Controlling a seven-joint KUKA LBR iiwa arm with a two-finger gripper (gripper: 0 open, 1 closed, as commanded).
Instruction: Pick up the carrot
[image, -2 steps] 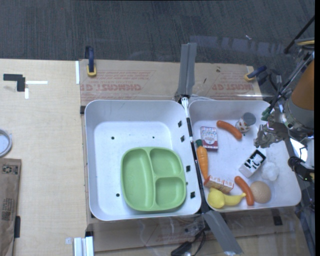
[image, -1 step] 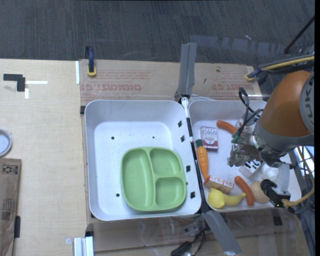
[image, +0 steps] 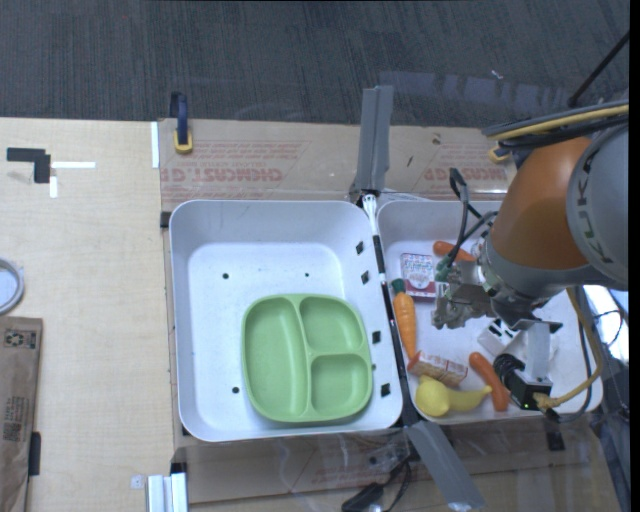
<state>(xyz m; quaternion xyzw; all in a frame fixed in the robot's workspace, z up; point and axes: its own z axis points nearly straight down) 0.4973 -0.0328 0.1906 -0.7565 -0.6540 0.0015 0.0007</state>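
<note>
The carrot (image: 405, 322) is orange with a small green top and lies lengthwise along the left wall of the right bin (image: 392, 215). My gripper (image: 451, 310) hangs over the middle of that bin, just right of the carrot and apart from it. Nothing shows in its grasp. The grey arm with its orange band (image: 540, 215) reaches in from the right and hides the bin's right part.
The right bin also holds a red-and-white packet (image: 418, 272), a wrapped bar (image: 441, 368), a yellow fruit (image: 447, 399) and two more orange pieces (image: 489, 379) (image: 446, 249). The left bin (image: 200, 300) bears a green divided plate (image: 306, 356).
</note>
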